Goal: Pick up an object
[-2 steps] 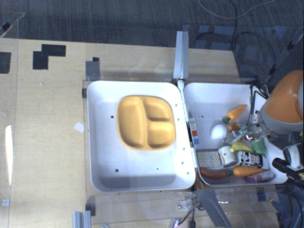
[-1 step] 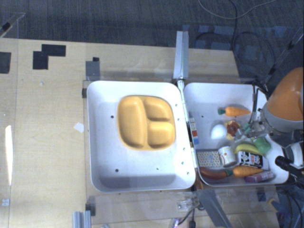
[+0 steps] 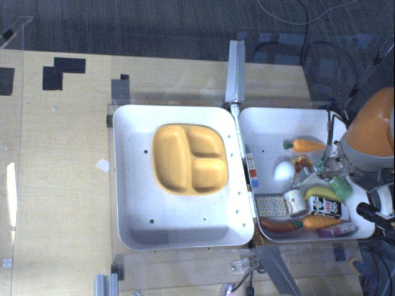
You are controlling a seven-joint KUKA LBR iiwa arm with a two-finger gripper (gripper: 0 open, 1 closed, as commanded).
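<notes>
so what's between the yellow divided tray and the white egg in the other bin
In the camera view, between the yellow tray and the white egg run the two bins' adjoining rims and a strip of bare white bin floor.

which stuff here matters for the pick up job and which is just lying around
For the job: gripper; right bin with its pile: carrot, white egg, small can, banana.

Lying about: left bin, yellow divided tray, cables.

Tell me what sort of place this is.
Probably a robotics lab's pick-and-place bench. Two shallow white bins sit side by side, the left bin holding a yellow divided tray, the right bin toy food like a carrot, and cables trail across the floor.
</notes>
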